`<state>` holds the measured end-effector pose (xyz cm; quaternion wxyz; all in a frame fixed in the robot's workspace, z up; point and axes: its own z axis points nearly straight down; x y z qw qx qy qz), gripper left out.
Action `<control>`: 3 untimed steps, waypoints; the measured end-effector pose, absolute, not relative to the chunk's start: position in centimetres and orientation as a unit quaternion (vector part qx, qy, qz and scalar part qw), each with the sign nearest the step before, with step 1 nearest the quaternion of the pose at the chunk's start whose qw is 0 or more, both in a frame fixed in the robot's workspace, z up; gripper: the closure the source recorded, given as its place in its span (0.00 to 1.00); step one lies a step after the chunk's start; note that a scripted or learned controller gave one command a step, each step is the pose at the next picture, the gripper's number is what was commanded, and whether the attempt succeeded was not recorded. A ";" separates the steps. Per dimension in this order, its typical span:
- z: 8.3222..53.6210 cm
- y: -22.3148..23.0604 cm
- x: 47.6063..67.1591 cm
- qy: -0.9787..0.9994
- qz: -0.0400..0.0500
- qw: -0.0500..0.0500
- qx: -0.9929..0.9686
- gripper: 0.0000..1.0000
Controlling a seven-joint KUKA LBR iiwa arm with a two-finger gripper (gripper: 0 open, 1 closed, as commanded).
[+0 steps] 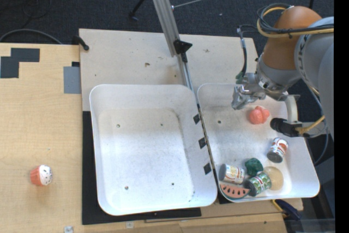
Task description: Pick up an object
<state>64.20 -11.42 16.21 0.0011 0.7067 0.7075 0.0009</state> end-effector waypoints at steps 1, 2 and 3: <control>20.5 -11.6 64.0 0.707 0.001 0.001 0.707 1.00; 26.8 -11.4 64.0 0.708 0.002 0.002 0.707 1.00; 25.4 -5.8 63.2 0.709 -0.001 -0.002 0.706 1.00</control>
